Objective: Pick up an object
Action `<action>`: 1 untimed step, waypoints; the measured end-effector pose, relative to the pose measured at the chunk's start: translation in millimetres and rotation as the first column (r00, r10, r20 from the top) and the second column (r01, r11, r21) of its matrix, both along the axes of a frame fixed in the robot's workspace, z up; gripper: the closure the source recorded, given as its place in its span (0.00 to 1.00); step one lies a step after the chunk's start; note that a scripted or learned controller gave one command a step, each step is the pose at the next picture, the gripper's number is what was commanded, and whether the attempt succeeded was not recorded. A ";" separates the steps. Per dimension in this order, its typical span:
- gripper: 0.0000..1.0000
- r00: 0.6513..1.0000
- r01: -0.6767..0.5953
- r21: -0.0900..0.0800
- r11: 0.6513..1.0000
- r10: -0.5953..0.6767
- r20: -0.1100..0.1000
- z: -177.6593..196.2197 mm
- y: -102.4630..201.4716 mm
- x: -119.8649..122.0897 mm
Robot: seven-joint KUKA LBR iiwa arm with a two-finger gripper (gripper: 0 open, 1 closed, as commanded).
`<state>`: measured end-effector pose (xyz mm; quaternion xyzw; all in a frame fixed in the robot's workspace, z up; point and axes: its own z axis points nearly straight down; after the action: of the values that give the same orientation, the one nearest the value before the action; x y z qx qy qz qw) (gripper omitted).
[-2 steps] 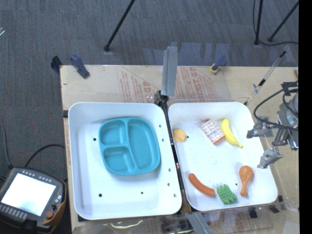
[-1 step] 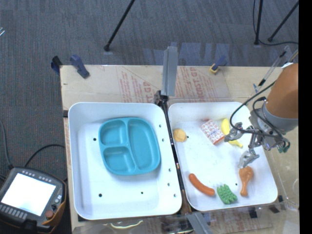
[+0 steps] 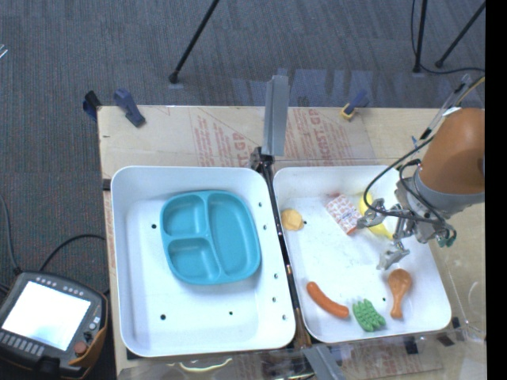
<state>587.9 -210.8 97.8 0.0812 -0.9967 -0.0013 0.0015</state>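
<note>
My gripper (image 3: 383,238) hangs over the right part of the right bin (image 3: 305,182), its fingers spread open with bare bin floor between them. One fingertip (image 3: 369,222) is beside a yellow object (image 3: 371,208) that the wrist partly hides. The other fingertip (image 3: 393,256) is just above a brown toy drumstick (image 3: 398,288). A red-and-white packet (image 3: 343,213) lies left of the gripper. An orange sausage (image 3: 327,300) and a green ridged toy (image 3: 367,314) lie near the bin's front. A small yellow-orange lump (image 3: 292,220) sits by the left wall.
The left bin (image 3: 135,212) holds a blue divided plate (image 3: 211,237). A grey upright post (image 3: 275,121) stands behind the seam between the bins. A teach pendant (image 3: 49,319) lies on the floor at the lower left. Cables trail from the arm at the right.
</note>
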 end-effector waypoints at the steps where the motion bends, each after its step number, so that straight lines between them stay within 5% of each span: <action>1: 0.00 0.876 -0.483 -0.003 0.876 0.483 0.009 20.1 3.3 19.8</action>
<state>607.6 -207.5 117.9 0.3270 -0.9450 0.0000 -0.0028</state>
